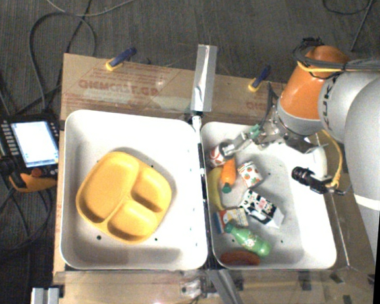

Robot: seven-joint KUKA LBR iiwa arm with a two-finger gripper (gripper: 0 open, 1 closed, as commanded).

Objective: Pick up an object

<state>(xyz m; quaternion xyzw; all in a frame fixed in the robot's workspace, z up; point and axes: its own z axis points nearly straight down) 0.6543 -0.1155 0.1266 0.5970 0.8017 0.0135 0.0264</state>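
Far left, off the surface (133, 83), I noted a handheld pendant (29, 144) with a lit screen and orange trim, cables trailing over dark carpet. The surface itself looked like flat brown cardboard, printed in faded red, pinned at the back by two blue-and-yellow clamps (121, 58).

Left bin (63, 236): smooth white plastic, rounded corners. In it lay a yellow compartment tray (126, 196), glossy, three sections, rounded outline, turned diagonally in the bin.

Right bin (300, 250): same white plastic, holding a loose cluster along its left half. An orange carrot-shaped toy (228, 174) lay with its long axis running roughly near-to-far, just beside a small white carton (249, 173). Nearer the front sat a black-and-white patterned carton (260, 208), tilted, then a green bottle (249, 240) lying on its side, long axis slanting left-to-right, and a flat red piece (239, 257) against the front wall.

The gripper (233, 147) hung over the bin's far left corner, just beside the carrot's far end. I could not tell how the jaws stood.
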